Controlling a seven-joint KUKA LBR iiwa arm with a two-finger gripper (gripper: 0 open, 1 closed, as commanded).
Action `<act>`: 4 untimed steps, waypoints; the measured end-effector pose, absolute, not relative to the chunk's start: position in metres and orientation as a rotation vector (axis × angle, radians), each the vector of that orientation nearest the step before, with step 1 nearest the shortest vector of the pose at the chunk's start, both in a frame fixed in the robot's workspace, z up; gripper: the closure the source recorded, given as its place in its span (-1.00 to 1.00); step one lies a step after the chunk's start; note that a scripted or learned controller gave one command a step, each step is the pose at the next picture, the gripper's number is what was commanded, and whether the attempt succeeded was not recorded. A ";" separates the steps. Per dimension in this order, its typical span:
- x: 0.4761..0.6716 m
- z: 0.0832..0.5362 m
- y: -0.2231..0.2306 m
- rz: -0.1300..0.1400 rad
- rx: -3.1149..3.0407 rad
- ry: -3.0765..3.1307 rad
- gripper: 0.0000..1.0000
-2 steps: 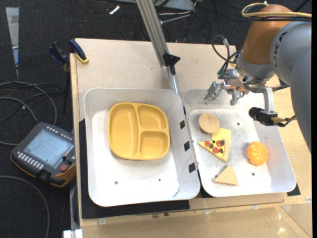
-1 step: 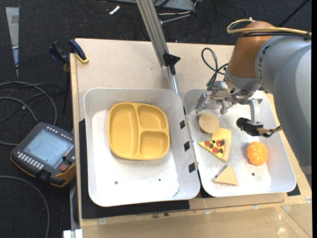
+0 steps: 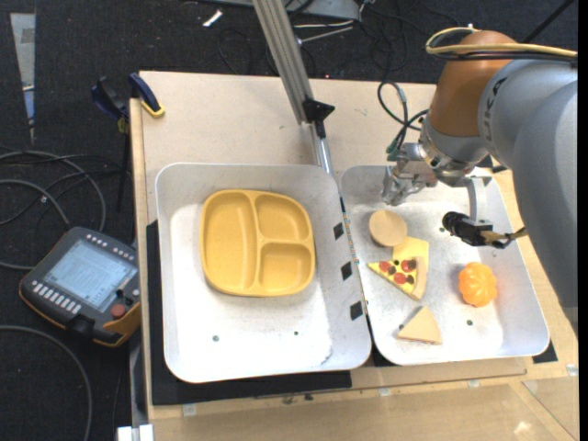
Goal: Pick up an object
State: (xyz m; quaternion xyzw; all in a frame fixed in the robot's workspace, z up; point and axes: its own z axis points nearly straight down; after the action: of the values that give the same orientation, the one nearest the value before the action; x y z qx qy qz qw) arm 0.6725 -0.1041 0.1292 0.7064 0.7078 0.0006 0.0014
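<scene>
In the right bin (image 3: 514, 338) lie a round tan disc (image 3: 388, 228), a pizza slice (image 3: 404, 269) with red toppings, a tan wedge (image 3: 422, 326) and an orange fruit (image 3: 477, 284). My gripper (image 3: 398, 191) hangs over the bin's back left part, just above and behind the tan disc. Nothing shows between its fingers. The arm's grey body and orange band rise to the right of it.
A yellow divided plate (image 3: 257, 243) rests in the left bin (image 3: 184, 338). A slanted metal pole (image 3: 289, 62) crosses the bench behind the bins. A pendant with a screen (image 3: 83, 283) lies off the bench at left.
</scene>
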 end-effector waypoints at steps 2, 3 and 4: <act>0.672 0.225 -0.103 0.006 2.215 2.221 1.00; 0.658 0.227 -0.047 0.001 2.215 2.231 1.00; 0.627 0.231 0.009 0.000 2.214 2.233 1.00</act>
State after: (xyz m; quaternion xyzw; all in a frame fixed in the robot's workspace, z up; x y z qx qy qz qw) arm 0.6271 0.0091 0.2307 0.7041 0.7101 0.0000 -0.0016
